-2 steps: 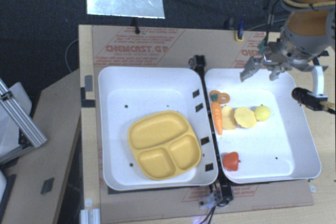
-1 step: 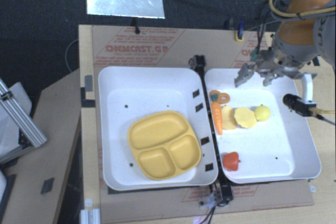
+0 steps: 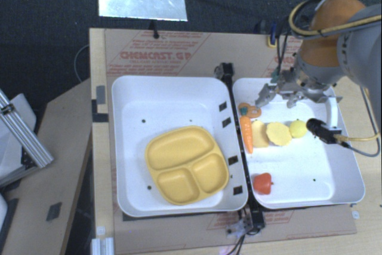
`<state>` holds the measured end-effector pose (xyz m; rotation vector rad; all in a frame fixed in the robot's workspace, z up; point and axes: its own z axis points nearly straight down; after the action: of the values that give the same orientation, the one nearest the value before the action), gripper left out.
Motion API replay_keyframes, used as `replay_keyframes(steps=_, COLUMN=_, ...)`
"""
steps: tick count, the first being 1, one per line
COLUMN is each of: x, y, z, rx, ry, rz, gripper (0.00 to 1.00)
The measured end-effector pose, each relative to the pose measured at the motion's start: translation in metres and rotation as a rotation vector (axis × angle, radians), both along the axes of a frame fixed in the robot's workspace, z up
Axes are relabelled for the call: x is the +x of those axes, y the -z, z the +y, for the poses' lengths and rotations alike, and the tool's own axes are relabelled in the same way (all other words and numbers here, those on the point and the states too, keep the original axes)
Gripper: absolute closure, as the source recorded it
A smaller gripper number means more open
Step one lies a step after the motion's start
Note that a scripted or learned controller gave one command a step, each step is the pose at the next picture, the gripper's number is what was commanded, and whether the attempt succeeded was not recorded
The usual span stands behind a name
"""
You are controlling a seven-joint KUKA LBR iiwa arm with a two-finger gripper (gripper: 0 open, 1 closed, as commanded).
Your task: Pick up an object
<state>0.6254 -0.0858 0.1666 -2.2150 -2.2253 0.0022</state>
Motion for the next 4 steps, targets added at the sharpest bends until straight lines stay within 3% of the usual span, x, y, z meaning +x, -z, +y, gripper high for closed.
replay_keyframes(steps=1, x=-0.008, y=0.045, z=-0.002, rx=0.000, ry=0.003, rz=0.001, gripper=0.00)
replay_keyframes(steps=2, x=-0.005, y=0.031, z=-0.002, rx=-0.001, ry=0.003, rz=-0.007, gripper=1.00)
replay_keyframes(steps=3, x=-0.002, y=-0.033, z=0.003, rx=-0.001, ry=0.000, rz=-0.011, gripper=1.00)
replay_keyframes(steps=4, x=-0.001, y=-0.042, z=0.003, rx=0.000, ry=0.000, rz=-0.005, gripper=1.00)
